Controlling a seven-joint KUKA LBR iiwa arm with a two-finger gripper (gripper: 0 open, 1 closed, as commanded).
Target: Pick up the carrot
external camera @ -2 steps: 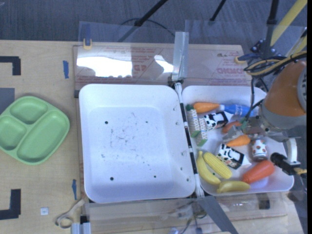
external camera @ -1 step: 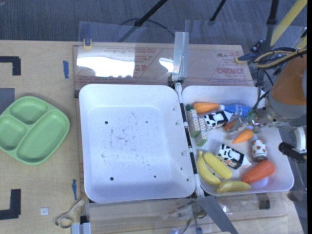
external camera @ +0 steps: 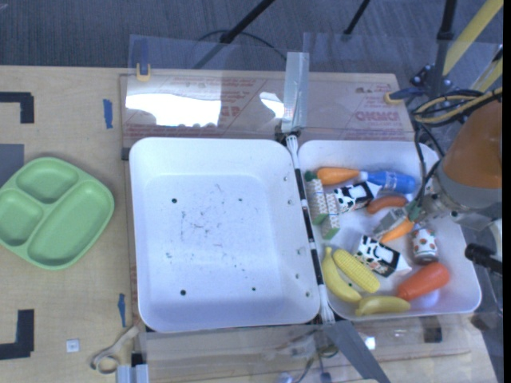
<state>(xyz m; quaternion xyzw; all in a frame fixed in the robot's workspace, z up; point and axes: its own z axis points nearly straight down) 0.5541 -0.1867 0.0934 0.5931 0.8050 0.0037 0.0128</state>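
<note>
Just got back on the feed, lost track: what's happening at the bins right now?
The grey arm with the orange band is reaching in from the right over the right-hand white bin, which is crowded with toy food. Its hand sits low among the items, close to a small orange carrot lying beside a little can. Another orange carrot with a green top lies at the bin's far edge. Nothing looks lifted yet. The left-hand white bin sits alongside.

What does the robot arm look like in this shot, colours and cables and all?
The arm is a rounded grey body with a broad orange band above the wrist. Black and yellow cables loop beside it. The gripper is a small, dark metal piece, too blurred for detail.
</note>
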